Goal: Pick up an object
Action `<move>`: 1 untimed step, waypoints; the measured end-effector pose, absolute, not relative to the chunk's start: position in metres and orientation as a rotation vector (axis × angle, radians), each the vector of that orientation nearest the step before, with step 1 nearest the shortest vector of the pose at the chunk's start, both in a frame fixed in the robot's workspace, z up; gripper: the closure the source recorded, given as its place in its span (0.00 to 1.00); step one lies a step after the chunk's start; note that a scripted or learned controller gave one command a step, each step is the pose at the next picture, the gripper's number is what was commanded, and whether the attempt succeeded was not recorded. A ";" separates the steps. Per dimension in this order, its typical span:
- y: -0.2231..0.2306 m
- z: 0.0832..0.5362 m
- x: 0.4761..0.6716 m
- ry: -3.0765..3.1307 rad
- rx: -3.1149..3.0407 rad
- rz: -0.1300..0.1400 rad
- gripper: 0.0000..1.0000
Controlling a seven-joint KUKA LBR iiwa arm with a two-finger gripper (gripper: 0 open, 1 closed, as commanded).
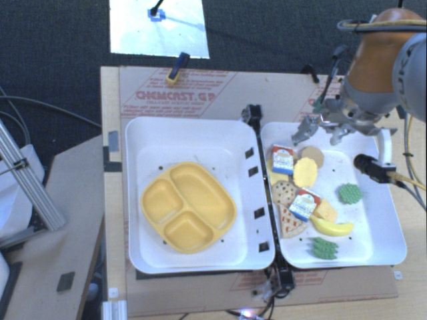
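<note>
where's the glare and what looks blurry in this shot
Camera view: the brightest washout is on the pale sheet at top; the white bins' rims are nearly blown out too. The pincer and the arm's orange band look soft, and the small food items, like the banana, lack fine detail.

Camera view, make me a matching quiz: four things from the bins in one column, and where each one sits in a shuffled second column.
Things:
1. yellow divided tray
2. banana
3. gripper
4. round green piece

Places:
A. above the far end of the right bin
B. left bin
C. right bin, near the right wall
D. right bin, near end, just beyond a green leafy piece

Pairs: 1-B, 2-D, 3-A, 4-C
</note>
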State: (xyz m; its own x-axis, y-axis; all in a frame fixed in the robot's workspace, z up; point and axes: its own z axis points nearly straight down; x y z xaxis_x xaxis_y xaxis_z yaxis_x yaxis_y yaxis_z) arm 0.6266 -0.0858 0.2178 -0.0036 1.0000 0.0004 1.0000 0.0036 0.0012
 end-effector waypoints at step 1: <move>-0.115 0.101 0.563 2.224 2.230 -0.010 0.00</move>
